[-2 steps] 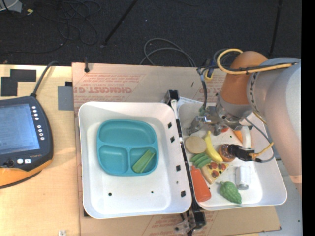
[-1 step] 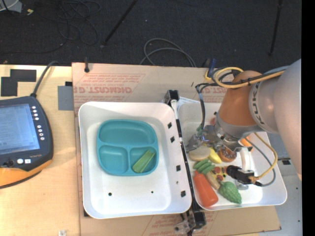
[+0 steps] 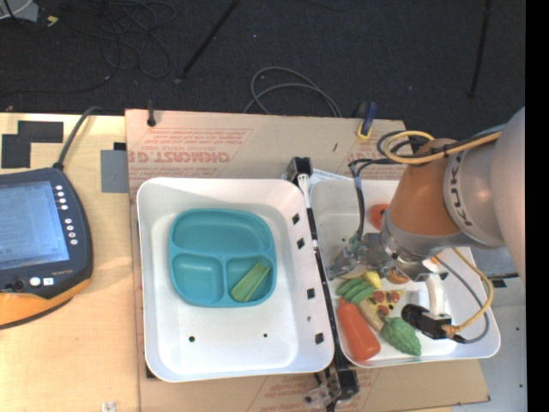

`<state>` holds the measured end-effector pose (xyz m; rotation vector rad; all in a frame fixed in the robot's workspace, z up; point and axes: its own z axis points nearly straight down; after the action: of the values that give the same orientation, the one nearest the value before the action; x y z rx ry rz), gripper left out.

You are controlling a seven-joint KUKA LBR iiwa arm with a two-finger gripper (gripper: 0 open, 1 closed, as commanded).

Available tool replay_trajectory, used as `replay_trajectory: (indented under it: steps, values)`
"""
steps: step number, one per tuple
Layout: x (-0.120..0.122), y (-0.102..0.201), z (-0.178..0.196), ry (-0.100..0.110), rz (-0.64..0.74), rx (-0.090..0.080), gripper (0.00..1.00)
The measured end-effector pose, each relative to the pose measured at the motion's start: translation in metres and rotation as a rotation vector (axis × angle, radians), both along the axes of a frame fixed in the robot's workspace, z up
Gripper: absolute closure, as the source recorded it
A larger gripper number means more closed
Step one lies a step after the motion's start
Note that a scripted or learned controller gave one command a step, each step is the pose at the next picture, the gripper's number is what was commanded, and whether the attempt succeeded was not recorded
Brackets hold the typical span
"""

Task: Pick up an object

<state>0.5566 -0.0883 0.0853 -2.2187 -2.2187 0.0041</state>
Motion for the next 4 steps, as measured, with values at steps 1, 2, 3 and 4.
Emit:
replay_trajectory:
  steps: [1, 2, 3, 4]
  values:
    - [0.077, 0.003, -0.001, -0.004, 0.004, 0.0, 0.0]
    - [0.087, 0.006, -0.001, 0.003, 0.003, -0.001, 0.0]
    - [0.087, 0.006, -0.001, 0.002, 0.003, -0.001, 0.0]
    - [0.038, -0.027, -0.001, 0.003, -0.002, -0.001, 0.0]
